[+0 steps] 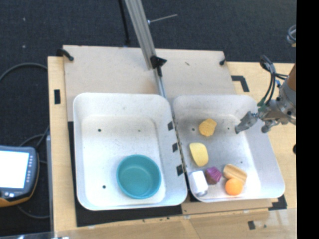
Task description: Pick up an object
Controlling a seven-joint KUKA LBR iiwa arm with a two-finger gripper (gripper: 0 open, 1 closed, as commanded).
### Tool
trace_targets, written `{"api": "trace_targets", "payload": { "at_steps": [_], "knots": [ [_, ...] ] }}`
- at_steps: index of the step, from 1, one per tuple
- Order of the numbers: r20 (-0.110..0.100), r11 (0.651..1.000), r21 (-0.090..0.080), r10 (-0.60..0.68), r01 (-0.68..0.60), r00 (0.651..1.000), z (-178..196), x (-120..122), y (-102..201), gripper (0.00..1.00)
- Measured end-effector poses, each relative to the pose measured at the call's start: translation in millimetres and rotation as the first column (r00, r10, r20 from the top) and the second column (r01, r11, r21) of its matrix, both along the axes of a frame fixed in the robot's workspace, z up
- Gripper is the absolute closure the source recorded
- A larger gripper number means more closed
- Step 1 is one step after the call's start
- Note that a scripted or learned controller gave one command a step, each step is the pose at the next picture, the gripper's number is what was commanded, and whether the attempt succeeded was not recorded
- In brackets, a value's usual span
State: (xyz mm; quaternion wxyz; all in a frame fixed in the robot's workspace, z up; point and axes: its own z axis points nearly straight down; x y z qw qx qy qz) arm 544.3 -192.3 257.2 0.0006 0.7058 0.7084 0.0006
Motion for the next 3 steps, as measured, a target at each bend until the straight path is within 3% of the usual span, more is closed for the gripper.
{"api": "trace_targets", "payload": {
  "at_steps": [1,3],
  "knots": [
    [0.0,1.0,0.001,0.0,0.0,1.0,0.0,0.1,0.2,0.0],
    [-0.006,1.0,-0.001,-0.004,0.004,1.0,-88.3,-9.8,-6.9,0.0]
  ]
}}
